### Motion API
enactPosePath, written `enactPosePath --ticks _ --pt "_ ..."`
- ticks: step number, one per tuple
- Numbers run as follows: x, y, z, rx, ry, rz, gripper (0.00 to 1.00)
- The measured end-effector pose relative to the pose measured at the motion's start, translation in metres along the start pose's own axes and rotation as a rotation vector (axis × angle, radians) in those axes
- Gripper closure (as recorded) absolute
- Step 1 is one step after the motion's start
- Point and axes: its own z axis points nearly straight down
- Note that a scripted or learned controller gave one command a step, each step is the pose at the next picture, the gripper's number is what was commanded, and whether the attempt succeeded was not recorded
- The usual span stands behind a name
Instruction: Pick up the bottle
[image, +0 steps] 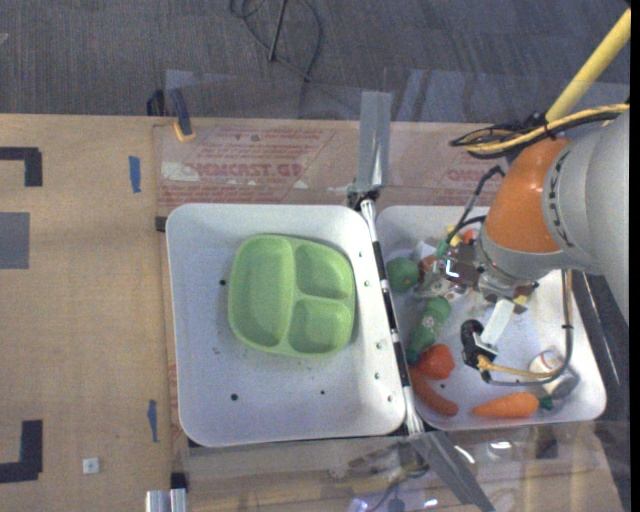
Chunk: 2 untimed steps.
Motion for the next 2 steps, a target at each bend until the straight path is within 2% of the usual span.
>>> enactPosePath --ticks 1,2 --pt "-0.0022 0.0011 -0.0104 -0.002 -0.003 0.003 1.0" --pt "-0.0022 0.0011 -0.0104 -0.002 -0.003 0.003 0.0"
